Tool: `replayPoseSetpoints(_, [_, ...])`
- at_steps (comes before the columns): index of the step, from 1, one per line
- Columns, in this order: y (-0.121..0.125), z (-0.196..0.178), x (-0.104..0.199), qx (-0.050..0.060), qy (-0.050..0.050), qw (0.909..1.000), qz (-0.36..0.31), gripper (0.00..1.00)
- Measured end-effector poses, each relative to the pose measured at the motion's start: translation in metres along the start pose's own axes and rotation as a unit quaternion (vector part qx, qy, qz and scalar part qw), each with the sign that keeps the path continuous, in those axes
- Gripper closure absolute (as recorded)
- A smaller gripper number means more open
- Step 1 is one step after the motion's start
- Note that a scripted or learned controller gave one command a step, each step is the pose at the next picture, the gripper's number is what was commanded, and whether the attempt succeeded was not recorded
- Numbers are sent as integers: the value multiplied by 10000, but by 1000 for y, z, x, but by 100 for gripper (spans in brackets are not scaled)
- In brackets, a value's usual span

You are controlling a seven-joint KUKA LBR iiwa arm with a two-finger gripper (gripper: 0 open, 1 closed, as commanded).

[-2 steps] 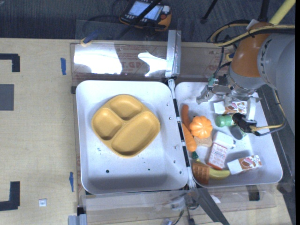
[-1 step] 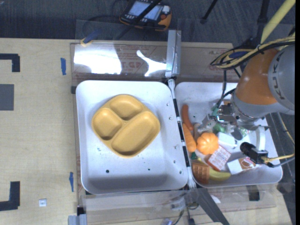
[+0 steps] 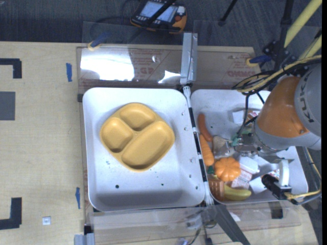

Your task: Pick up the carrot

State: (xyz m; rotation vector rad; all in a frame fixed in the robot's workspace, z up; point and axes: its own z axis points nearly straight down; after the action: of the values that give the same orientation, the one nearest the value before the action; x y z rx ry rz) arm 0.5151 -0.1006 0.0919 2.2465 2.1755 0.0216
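The carrot (image 3: 206,152) is a long orange piece lying along the left wall of the right bin (image 3: 225,106), pointing toward the far wall. My gripper (image 3: 228,144) is low in the right bin, just right of the carrot and slightly apart from it, above a small orange pumpkin (image 3: 228,169). Nothing shows held in the gripper. The arm's grey and orange wrist (image 3: 281,116) covers the right part of that bin.
A reddish sausage (image 3: 203,123) lies just beyond the carrot by the same wall. A yellow banana (image 3: 236,193), a brown item (image 3: 216,187) and white packets (image 3: 251,166) crowd the near end. The left bin (image 3: 97,188) holds a yellow divided plate (image 3: 137,136).
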Motion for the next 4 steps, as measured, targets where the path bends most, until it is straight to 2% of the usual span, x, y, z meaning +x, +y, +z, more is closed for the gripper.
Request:
replayPoseSetpoints(1, [-22,-1,1,-22,-11,9997,255,0])
replayPoseSetpoints(2, [-30,0,9,8,-3,9716,2366,0])
replayPoseSetpoints(3, [-29,-10,6,-26,-29,9710,2391,100])
replayPoseSetpoints(4, [-29,-10,7,-12,-20,9711,2387,0])
